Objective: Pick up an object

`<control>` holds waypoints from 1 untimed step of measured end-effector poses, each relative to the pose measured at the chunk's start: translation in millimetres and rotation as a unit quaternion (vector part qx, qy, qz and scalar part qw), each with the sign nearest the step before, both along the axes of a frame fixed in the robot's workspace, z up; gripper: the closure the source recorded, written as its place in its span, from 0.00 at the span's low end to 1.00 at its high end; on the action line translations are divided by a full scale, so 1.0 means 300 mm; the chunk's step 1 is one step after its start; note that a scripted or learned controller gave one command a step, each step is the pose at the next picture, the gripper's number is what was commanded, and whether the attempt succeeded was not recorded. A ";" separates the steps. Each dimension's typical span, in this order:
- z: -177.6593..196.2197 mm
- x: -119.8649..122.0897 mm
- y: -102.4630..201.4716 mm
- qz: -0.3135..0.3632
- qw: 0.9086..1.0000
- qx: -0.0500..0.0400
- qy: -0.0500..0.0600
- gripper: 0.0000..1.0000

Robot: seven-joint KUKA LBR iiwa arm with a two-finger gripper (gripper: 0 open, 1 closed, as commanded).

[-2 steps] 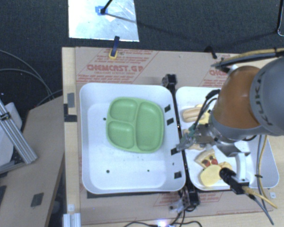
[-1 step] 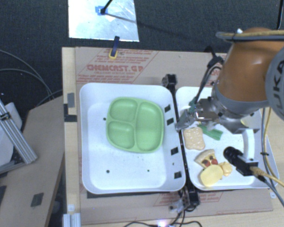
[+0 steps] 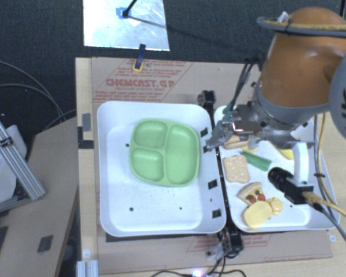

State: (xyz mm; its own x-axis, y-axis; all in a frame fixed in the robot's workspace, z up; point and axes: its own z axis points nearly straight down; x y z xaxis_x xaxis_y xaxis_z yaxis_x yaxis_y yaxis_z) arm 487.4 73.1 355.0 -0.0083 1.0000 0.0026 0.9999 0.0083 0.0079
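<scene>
My gripper (image 3: 221, 136) hangs low over the upper left corner of the right bin (image 3: 320, 219), close to the wall shared by the two bins. Just under and right of it lies a tan piece (image 3: 237, 143), partly hidden by the wrist. A green stick-shaped toy (image 3: 256, 160) lies below that. A square cracker (image 3: 236, 168), a pizza slice (image 3: 251, 193) and a yellow rounded piece (image 3: 258, 213) sit toward the bin's front. A yellow piece (image 3: 286, 153) peeks out beside the arm. Nothing is visibly held.
The left bin (image 3: 118, 212) holds a green divided plate (image 3: 164, 152) near its middle. The bulky orange and grey arm (image 3: 303, 62) covers the back of the right bin. A foil sheet (image 3: 126, 15) lies on the dark floor behind the bench.
</scene>
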 end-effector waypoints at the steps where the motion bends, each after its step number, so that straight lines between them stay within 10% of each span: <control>1: -0.740 -0.013 0.170 -0.003 1.000 -0.002 0.010 0.00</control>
State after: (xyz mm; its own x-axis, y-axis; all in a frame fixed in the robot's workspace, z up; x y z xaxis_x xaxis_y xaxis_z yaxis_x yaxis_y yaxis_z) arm 483.5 124.2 133.1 -0.0029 1.0000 -0.0009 0.9999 0.0029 -0.0124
